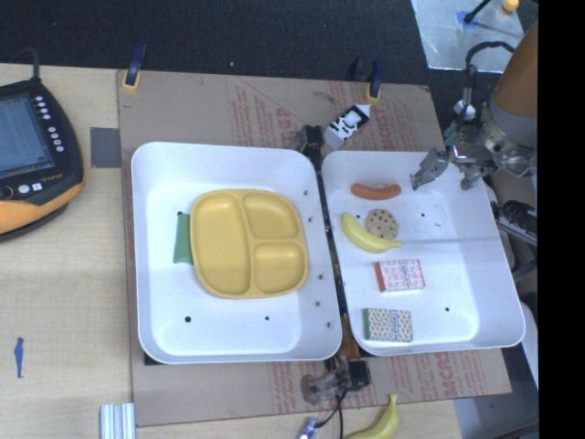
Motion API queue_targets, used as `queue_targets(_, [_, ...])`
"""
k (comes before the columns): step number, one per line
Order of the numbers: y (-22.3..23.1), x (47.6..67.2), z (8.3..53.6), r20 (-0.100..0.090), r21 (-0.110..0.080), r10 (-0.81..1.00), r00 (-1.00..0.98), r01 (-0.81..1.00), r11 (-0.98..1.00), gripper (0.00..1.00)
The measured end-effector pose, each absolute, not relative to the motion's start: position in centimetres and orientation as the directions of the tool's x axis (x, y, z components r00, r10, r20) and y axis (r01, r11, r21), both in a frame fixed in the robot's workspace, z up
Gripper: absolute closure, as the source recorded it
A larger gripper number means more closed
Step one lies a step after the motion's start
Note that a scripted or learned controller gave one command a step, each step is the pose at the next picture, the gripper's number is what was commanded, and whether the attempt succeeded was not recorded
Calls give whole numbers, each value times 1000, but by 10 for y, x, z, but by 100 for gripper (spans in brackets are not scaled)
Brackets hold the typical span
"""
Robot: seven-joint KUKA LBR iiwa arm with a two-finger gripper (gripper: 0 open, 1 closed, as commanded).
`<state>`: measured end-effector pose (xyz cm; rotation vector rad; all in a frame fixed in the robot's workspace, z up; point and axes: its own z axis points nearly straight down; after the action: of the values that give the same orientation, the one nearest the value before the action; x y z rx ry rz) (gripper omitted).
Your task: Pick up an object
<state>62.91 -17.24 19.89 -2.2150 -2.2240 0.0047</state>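
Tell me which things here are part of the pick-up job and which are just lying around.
Part of the job:
pincer, over the right bin
hot dog
banana
cookie
red-and-white packet
green packet

Just lying about:
yellow divided tray in the left bin
handheld control pad
second banana on the bench's near edge

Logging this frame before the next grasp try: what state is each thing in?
Gripper: open, above right bin's top edge, holding nothing.
Sausage: lying flat, right bin.
Banana: lying beside cookie.
Red packet: flat.
Green packet: flat.
Yellow tray: upright, in left bin, compartments bare.
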Motion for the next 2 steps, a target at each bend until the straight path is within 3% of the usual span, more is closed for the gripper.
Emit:
queue_targets(1, [-136,594,149,-1,-6,1000,-6,1000,6,0])
queue_targets(2, [-129,608,91,-1,-8,1000,-7,1000,7,0])
